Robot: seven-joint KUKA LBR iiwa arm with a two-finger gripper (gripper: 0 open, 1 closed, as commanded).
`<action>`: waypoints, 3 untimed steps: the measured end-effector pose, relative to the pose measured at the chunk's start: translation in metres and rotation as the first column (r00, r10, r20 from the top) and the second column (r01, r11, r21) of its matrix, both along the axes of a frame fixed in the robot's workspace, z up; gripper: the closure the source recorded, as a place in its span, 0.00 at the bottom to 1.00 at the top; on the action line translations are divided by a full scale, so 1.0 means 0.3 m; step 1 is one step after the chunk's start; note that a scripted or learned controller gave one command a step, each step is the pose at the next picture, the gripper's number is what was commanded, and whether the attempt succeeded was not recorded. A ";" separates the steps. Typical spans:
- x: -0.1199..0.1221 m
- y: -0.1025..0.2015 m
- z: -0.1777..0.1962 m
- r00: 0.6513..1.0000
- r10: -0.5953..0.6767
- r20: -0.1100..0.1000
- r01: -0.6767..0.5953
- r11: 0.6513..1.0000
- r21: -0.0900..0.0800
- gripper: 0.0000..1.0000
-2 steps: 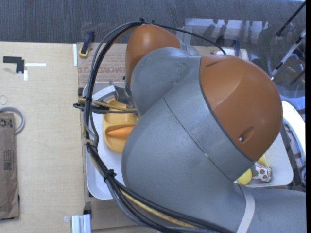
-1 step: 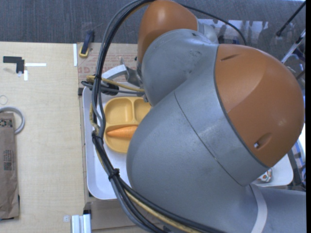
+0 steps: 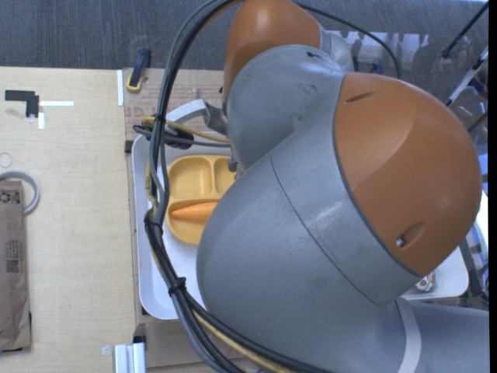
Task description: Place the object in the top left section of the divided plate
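Item: slim orange carrot-shaped object (image 3: 192, 209) lying in yellow divided plastic plate (image 3: 189, 179); we are advising a centred grasp and cannot tell the tool's state.

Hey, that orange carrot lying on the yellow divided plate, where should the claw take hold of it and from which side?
Grip the orange carrot at its thicker visible middle, coming straight down, fingers across its narrow width. It lies flat along the yellow divided plate, tapering leftward; the arm hides its right end.
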State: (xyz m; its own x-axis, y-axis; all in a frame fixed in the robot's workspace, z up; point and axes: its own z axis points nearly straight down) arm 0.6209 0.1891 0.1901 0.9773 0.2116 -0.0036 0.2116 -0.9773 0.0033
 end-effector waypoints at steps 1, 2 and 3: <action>0.109 0.093 -0.262 1.000 -0.001 0.018 0.001 1.000 0.010 1.00; 0.066 0.033 -0.271 0.929 0.369 0.031 -0.369 0.929 0.009 1.00; 0.060 0.014 -0.293 0.931 0.363 0.021 -0.363 0.932 0.003 0.00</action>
